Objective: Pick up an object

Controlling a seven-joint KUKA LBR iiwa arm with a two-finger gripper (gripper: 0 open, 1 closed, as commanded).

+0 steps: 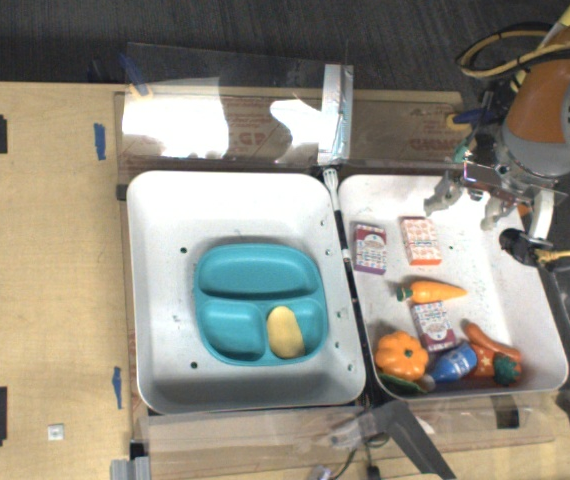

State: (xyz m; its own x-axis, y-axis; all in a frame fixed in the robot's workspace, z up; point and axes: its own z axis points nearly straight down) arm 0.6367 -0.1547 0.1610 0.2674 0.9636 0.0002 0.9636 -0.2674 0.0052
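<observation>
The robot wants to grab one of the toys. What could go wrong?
Two things might go wrong. The gripper hangs by the right bin's back rim, away from the toys, so closing there would catch nothing. Also, the toy pumpkin, blue toy and little carton are huddled together at the front, so fingers reaching for one could bump the others aside. The lone toy carrot looks easier.

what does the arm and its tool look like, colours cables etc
The arm is grey with a broad orange band above the wrist. Yellow and black cables loop beside it. The tool is pale metallic grey, with two slim fingers below a boxy silver mount.
</observation>
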